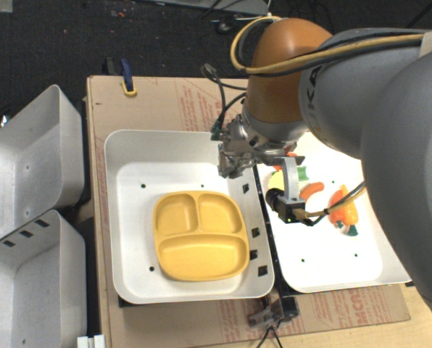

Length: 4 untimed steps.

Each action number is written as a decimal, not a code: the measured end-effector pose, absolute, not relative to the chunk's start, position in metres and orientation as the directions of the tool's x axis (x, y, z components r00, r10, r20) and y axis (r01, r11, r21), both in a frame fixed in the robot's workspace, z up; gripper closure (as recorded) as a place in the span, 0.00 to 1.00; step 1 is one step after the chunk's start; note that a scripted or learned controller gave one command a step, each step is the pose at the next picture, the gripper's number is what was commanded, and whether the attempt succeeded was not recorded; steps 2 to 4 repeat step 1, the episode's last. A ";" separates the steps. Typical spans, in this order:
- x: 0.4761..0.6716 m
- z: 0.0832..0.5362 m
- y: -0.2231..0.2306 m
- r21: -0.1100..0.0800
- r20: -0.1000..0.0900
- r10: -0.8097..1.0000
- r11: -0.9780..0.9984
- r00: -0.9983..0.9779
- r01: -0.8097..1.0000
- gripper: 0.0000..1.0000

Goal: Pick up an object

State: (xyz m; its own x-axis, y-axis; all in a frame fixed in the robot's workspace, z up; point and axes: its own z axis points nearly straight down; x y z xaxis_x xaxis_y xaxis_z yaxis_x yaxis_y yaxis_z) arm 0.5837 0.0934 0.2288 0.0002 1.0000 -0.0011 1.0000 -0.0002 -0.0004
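Observation:
A yellow divided plate (200, 235) lies flat in the middle of the left bin (129, 194). My gripper (230, 164) hangs over that bin's far right corner, above bare white floor just beyond the plate's far right edge, and nothing shows between its fingers. In the right bin (332, 263), a small orange carrot-like toy (312, 189) lies close beside the wrist. An orange toy with a green tip (344, 212) rests further right. A yellow piece (275, 180) peeks out from behind the wrist.
The arm's large grey body covers the right bin's far side and right edge. Cardboard (158, 100) lies under both bins. Tilted white bins (27, 165) stand off the bench to the left.

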 end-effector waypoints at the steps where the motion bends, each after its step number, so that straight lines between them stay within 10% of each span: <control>1: 0.583 0.229 0.093 -0.001 -0.001 1.000 0.000 0.000 1.000 0.00; 4: 0.583 0.229 0.093 -0.001 -0.001 1.000 0.000 0.000 1.000 0.00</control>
